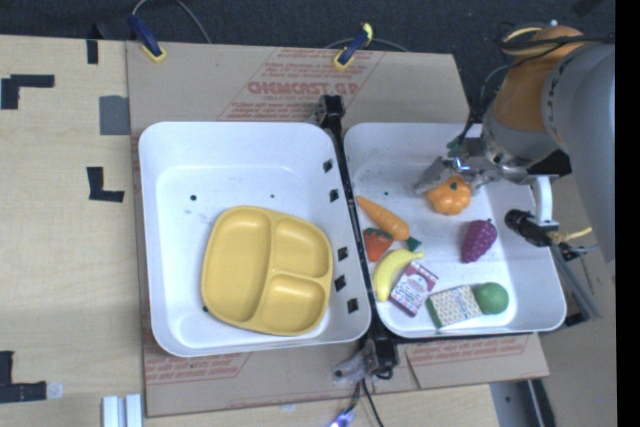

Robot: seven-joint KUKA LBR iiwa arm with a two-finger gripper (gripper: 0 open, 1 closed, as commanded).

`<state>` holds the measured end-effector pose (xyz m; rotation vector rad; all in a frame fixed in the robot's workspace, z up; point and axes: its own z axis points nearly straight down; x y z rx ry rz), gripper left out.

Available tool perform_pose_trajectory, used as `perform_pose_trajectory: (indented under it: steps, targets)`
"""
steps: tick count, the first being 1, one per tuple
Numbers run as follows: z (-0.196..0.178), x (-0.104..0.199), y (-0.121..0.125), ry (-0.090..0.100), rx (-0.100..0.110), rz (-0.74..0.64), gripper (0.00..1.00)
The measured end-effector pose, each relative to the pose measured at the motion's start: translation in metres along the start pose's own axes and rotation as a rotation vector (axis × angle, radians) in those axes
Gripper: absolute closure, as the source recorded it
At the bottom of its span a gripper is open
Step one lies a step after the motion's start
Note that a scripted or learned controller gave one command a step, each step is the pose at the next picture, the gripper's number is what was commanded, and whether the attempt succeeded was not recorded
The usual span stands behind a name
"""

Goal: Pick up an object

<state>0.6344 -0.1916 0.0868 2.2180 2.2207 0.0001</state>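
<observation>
My gripper (449,177) reaches into the right bin (400,147) from the right, low over its upper middle. Its fingers spread on either side of a small orange pumpkin-like fruit (449,198), which lies on the bin floor just below the tips. Further objects lie in the same bin: a carrot (383,216), a red tomato (376,244), a banana (392,270), a purple grape bunch (478,239), a red-and-white packet (412,289), a pale box (455,306) and a green lime (490,296).
The left bin (180,155) holds a yellow divided plate (266,269). A black divider strip (346,205) runs between the two bins. The grey arm with its orange band (530,90) fills the upper right. Two clamps (352,47) hold the cardboard at the back.
</observation>
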Motion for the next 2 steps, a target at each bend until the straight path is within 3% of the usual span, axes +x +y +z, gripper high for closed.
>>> perform_pose_trajectory:
  steps: [1, 2]
  targets:
    - [-0.010, 0.000, 0.000, -0.001, -0.001, -0.001, 1.00]
    - [-0.052, 0.088, 0.032, 0.004, 0.002, -0.002, 1.00]
